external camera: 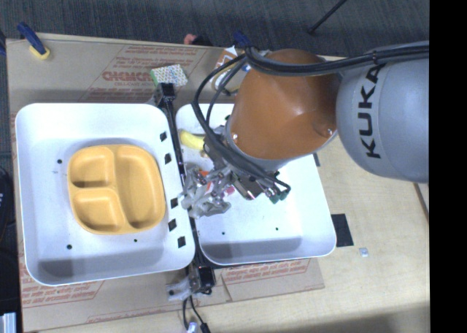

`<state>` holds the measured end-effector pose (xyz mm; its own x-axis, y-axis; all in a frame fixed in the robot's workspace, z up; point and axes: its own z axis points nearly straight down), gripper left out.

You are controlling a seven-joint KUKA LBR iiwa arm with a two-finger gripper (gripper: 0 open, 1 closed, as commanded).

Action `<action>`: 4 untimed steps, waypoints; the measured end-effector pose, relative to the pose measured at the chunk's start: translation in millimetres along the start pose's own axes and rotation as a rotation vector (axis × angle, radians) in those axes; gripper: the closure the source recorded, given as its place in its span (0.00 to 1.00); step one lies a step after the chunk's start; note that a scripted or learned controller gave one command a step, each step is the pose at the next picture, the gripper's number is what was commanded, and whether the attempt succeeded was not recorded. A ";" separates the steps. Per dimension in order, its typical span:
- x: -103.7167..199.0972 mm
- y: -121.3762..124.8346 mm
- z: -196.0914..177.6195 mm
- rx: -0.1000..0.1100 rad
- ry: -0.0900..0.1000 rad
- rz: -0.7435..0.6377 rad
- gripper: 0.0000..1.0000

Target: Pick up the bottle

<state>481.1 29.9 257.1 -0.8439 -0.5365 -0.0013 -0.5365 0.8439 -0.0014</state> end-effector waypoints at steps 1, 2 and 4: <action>-45.3 43.3 20.8 -0.001 -0.001 -0.223 1.00; -33.7 31.5 65.6 -0.002 0.004 -0.079 1.00; -17.1 28.6 65.5 -0.002 0.005 -0.106 1.00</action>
